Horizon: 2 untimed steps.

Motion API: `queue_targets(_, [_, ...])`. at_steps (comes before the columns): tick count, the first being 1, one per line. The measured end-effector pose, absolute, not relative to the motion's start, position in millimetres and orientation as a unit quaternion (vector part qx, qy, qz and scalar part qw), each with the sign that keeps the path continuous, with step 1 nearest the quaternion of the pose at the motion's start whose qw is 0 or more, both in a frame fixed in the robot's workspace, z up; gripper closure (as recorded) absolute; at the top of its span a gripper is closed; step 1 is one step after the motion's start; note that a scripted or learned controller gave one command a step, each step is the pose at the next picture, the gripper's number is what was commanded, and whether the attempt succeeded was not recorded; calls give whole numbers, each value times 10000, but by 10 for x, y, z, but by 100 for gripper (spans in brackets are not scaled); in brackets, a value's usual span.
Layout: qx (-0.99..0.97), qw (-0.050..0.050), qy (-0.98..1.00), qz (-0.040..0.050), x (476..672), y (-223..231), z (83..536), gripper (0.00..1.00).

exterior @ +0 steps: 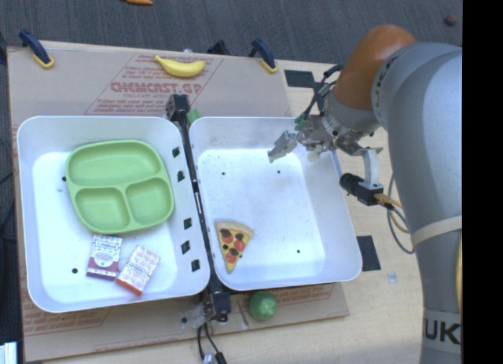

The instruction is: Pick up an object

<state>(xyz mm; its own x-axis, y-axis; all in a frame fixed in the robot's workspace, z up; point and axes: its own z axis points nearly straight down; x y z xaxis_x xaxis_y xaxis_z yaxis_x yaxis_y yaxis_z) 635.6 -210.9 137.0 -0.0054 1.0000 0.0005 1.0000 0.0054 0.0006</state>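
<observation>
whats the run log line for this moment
gripper: over right white bin, upper edge | holding: nothing seen | nearest item: toy pizza slice, bin's lower left

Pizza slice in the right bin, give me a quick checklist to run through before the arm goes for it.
1. Target located: pizza slice lies flat at the right bin's lower left corner. Ok.
2. Nothing on top of it or touching it. Ok.
3. Room from the wall: it lies close to the divider between the bins, tight for a finger on that side. Not ok.
4. Gripper position: over the bin's upper part, well away from the slice. Not ok.
5. Gripper is free of any object: nothing seen at its tip. Ok.
6. Finger opening: cannot tell.
</observation>
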Motion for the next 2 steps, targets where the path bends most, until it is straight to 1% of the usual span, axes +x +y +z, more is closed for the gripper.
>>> queue_targets(1, [7050,-13,7092,-12,6067,-2103,1037,0])
queue_targets(2, [7050,-12,7092,-12,5465,-2109,1087,0])
